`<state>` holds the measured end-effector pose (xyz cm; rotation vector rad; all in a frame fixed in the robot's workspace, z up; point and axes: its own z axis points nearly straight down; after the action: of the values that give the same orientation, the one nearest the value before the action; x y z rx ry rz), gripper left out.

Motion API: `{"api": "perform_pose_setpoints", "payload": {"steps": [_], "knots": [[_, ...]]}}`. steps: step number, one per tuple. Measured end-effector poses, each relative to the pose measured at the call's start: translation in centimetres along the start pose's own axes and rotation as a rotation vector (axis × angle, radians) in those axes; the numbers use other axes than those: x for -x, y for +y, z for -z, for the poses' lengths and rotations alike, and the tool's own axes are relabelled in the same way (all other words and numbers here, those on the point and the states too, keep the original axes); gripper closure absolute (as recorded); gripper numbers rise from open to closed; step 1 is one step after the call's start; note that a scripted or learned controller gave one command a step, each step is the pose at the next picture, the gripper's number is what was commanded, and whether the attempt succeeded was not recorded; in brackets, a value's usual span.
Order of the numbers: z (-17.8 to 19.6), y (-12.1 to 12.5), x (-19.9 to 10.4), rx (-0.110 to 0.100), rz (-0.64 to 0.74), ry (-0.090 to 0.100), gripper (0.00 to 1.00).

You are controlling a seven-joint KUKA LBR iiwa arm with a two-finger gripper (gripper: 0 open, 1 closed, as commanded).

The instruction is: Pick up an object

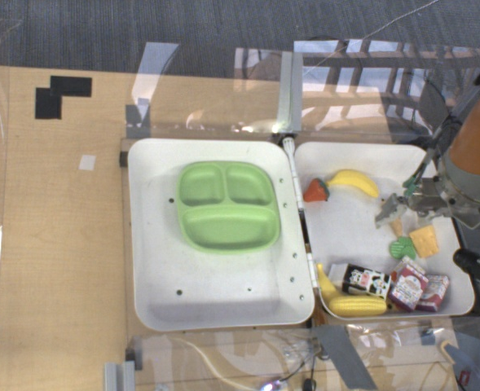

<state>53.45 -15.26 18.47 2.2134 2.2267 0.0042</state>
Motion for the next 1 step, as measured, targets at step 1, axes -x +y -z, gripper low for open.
{"api": "perform_pose_setpoints", "payload": {"steps": [1], "knots": [[-9.47,6.3,0.62,0.007,-0.052,-0.002,0.0]]}}
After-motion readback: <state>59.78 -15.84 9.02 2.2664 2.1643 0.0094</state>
